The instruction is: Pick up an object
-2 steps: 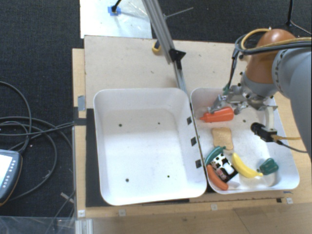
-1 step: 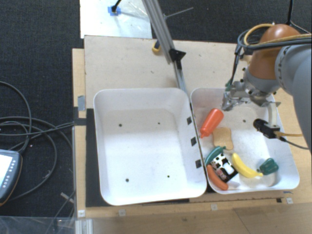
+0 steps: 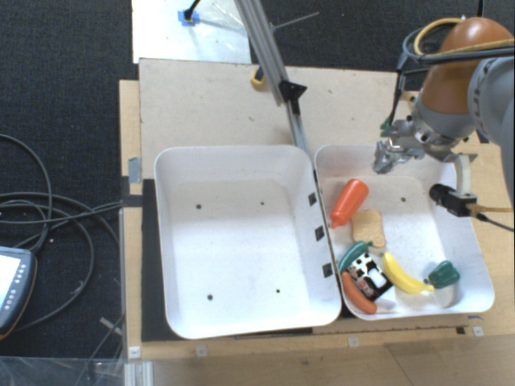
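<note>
The right bin (image 3: 471, 252) holds several toys. An orange bottle-shaped piece (image 3: 349, 202) lies near its left wall, with a tan bread slice (image 3: 368, 227) just below it. Farther down lie a yellow banana (image 3: 405, 275), a red sausage (image 3: 358, 293), a black-and-white item (image 3: 372, 275) and a teal-topped piece (image 3: 443, 276). My gripper (image 3: 388, 158) hangs over the bin's far edge, up and to the right of the orange piece, apart from all the toys. Nothing shows between its fingers.
The left bin (image 3: 241, 240) sits beside the right one, sharing a raised divider (image 3: 320, 223). A slanted metal pole (image 3: 269, 43) crosses the bench behind the bins. Cables and a handheld pendant (image 3: 12, 284) lie on the floor at left.
</note>
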Action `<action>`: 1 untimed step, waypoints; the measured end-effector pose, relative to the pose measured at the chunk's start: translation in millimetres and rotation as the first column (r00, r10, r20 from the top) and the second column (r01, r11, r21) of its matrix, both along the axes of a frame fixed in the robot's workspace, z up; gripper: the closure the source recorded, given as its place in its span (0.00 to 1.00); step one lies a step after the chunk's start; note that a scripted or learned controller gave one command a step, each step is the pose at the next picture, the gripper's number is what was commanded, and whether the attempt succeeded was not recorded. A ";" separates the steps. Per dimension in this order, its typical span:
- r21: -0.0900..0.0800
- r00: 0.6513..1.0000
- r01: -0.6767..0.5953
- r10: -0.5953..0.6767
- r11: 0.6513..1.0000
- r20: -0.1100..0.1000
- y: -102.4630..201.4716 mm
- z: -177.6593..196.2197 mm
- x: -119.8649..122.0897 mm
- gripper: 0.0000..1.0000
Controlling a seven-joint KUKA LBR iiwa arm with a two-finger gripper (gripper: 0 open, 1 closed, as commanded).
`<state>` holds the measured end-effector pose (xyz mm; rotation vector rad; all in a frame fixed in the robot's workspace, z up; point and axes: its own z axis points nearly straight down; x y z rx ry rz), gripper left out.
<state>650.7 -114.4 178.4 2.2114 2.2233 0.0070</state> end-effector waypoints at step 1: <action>0.000 1.000 0.000 0.000 1.000 0.001 -0.3 51.6 1.9 1.00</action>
